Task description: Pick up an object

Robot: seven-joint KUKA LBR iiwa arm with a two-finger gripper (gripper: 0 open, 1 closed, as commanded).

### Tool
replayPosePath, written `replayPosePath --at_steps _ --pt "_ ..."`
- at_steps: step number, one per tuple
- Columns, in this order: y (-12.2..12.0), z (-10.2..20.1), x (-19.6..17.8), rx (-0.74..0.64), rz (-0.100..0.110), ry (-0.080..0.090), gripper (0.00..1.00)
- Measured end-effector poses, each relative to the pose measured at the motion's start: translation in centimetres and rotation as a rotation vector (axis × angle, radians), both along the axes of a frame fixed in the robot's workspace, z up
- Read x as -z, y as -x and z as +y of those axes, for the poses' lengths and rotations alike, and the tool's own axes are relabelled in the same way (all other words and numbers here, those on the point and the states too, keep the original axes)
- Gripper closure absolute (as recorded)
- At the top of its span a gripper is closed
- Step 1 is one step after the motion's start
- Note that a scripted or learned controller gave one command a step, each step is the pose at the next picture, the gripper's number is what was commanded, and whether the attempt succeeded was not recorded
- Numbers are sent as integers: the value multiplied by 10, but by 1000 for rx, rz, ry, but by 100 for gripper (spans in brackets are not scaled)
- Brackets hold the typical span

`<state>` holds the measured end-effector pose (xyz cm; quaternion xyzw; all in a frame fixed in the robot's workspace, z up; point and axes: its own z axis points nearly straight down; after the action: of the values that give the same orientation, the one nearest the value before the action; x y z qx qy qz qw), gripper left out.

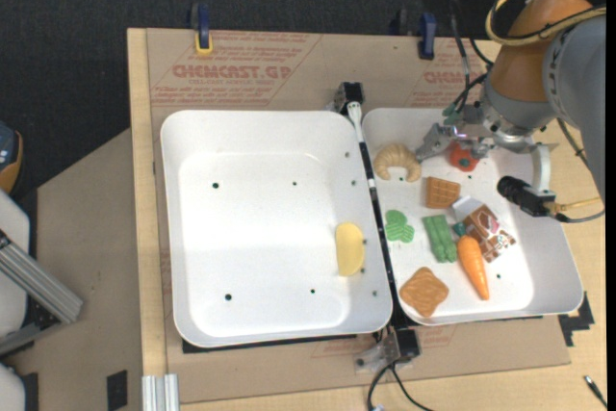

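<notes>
My gripper hung low over the far end of the right-hand bin, beneath the orange band of my arm. Whether its fingers stood apart or together, I cannot tell; the wrist hid them. A small red object, possibly a toy tomato, lay directly under the gripper, and I could not make out whether it was touched. Just beside my gripper, toward the divider between the bins, lay a tan croissant. Nearer the camera than my gripper sat a square orange cracker, then a printed wrapper, a carrot, a green ridged piece, a green leafy piece and a second cracker, the last farthest from my gripper. Well apart from it, in the left-hand bin, a yellow piece lay alone against the near right wall.
</notes>
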<state>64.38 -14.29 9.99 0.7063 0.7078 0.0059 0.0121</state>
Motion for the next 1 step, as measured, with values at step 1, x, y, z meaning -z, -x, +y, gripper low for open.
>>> replayPosePath --at_steps 1 --pt "31 32 12 -1 21 -9 0"
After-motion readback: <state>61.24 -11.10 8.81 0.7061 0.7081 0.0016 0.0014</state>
